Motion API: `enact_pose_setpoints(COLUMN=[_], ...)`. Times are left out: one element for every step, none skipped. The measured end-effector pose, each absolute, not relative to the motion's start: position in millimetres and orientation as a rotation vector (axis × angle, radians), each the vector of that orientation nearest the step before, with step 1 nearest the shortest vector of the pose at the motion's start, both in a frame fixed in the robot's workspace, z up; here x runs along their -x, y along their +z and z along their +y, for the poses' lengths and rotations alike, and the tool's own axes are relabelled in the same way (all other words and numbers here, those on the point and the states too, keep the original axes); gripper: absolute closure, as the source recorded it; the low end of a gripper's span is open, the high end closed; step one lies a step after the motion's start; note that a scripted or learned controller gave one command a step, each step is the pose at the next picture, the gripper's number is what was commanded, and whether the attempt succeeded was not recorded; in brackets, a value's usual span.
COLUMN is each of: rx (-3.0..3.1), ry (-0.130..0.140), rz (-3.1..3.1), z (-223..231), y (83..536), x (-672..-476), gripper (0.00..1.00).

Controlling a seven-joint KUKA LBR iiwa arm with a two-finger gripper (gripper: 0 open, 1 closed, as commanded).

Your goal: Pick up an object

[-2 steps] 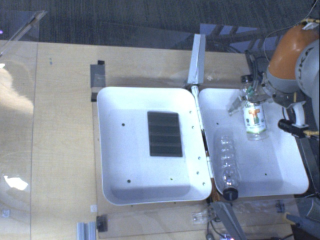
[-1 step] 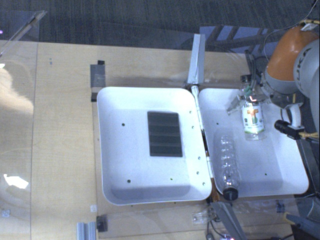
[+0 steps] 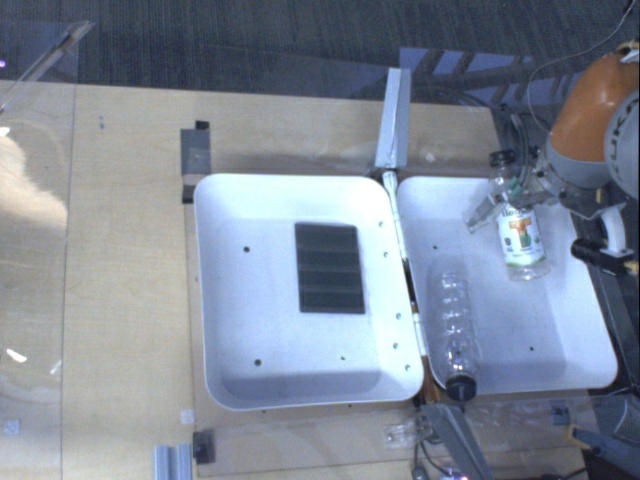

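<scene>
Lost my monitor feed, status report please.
Gripper over right bin, fingers astride small labelled bottle. Clear bottle lies apart by divider.

A pale wooden counter (image 3: pixel 110 298) fills most of the view under even light, with dark grey carpeted floor (image 3: pixel 250 13) beyond its far edge, a clear glossy sheet (image 3: pixel 35 268) over its left part, and a grey metal bar (image 3: pixel 392 118) lying near the back.
</scene>
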State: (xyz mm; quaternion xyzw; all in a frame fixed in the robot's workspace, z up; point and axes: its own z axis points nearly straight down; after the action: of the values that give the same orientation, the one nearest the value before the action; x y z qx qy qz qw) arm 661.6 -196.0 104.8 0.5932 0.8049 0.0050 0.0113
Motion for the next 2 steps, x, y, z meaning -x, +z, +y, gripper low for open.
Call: enact_pose_setpoints(rx=[-1.826, -1.801], ry=[0.020, 0.003], rz=[2.520, 2.565], z=[-204.8, -208.1], y=[103.9, 104.0], x=[-657.1, -663.6], gripper=[0.00, 0.00])
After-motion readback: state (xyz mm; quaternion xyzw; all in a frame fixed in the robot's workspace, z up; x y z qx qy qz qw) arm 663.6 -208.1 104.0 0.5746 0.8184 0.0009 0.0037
